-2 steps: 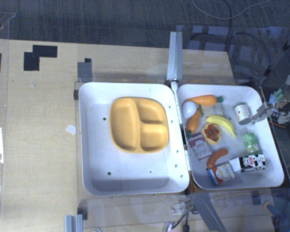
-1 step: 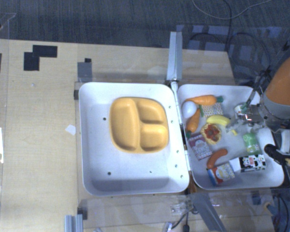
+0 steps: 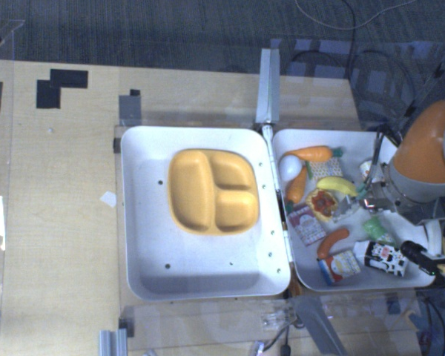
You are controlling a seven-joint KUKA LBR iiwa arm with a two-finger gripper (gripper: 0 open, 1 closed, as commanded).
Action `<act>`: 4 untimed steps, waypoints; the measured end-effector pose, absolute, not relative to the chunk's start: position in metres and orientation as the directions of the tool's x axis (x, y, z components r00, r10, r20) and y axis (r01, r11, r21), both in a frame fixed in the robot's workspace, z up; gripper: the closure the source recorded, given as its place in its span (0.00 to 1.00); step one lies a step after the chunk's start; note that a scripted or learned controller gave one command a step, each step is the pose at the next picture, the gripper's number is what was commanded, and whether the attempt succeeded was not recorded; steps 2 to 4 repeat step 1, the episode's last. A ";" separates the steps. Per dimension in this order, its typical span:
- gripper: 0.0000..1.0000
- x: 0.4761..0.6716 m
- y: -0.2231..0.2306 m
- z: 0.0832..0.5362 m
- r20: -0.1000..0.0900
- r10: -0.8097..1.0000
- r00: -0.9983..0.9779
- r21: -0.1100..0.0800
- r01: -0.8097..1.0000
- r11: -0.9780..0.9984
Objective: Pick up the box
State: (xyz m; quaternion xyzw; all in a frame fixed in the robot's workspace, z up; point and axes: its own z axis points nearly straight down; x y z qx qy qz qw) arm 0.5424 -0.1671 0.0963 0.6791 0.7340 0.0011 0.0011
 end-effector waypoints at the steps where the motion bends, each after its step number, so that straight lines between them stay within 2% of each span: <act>1: 0.00 0.643 -0.122 0.182 -0.001 0.998 -0.069 0.007 0.998 0.069; 4: 0.00 0.643 -0.122 0.182 -0.001 0.998 -0.069 0.007 0.998 0.069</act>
